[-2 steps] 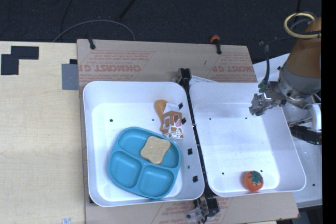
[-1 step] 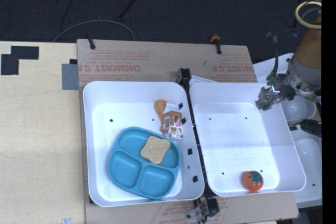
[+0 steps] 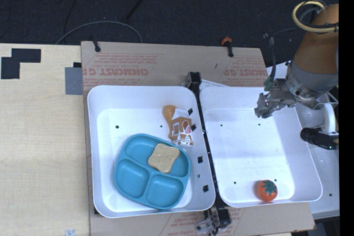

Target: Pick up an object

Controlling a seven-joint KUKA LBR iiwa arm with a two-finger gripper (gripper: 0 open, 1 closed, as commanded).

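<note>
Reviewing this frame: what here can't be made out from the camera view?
- Two-finger gripper: small, dark and blurred; finger state unreadable.
- Small printed carton by the orange toy piece: print too small to read.
- Blue divided plastic plate: the tan bread slice covers part of its dividers.
- Grey arm: cut off at the right.

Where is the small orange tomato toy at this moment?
The tomato toy lies in the right bin, near its front edge toward the right corner, well below the gripper and apart from it.
</note>
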